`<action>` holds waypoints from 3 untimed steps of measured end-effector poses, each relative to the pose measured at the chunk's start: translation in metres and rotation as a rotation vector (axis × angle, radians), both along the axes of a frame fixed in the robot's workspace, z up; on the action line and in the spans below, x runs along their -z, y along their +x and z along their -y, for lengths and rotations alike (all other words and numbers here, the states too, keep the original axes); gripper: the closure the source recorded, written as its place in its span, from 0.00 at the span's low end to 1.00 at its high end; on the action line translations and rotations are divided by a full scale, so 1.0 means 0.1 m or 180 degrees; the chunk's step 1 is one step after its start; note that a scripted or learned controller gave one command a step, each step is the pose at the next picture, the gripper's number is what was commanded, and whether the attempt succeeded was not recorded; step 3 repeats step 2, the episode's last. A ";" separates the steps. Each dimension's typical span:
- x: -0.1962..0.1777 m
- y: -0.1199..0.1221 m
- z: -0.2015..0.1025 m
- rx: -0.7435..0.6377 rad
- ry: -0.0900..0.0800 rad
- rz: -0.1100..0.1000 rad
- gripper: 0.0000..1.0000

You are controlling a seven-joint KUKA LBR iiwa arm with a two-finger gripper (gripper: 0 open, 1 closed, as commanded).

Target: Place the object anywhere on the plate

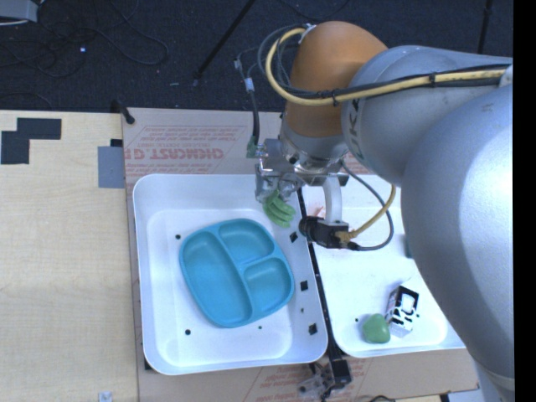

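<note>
End effector (280, 198) grasping a small green object (281, 210) above the far edge of the left bin.

Nearest the camera, in the right bin (368, 291), a green rounded object (377, 330) lies just beside a small black-and-white block (404, 310), both close to the near right corner. In the left bin (159, 291), the blue divided plate (235, 270) lies flat and tilted, its three compartments bare. Farther back, over the plate's far right corner and near the divide between the two bins, the end effector's fingers close on a small green object, which hangs clear of the plate, just beyond its rim. Above it rise the orange band (331, 65) and the grey arm (452, 166), with yellow cable looped around. Behind the bins, cardboard (184, 145) lies on the bench (59, 249).
</note>
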State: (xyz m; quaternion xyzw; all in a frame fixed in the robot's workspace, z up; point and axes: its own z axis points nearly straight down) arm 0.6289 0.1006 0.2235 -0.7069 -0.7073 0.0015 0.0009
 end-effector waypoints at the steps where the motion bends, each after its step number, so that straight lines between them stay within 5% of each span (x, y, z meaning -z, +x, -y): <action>1: 0.07 -0.02 -0.11 -0.0002 0.0000 -0.0006 1.00; 2: 0.06 -0.02 -0.12 -0.0005 -0.0001 -0.0004 0.00; 3: 0.06 -0.02 -0.12 -0.0005 -0.0001 -0.0004 0.00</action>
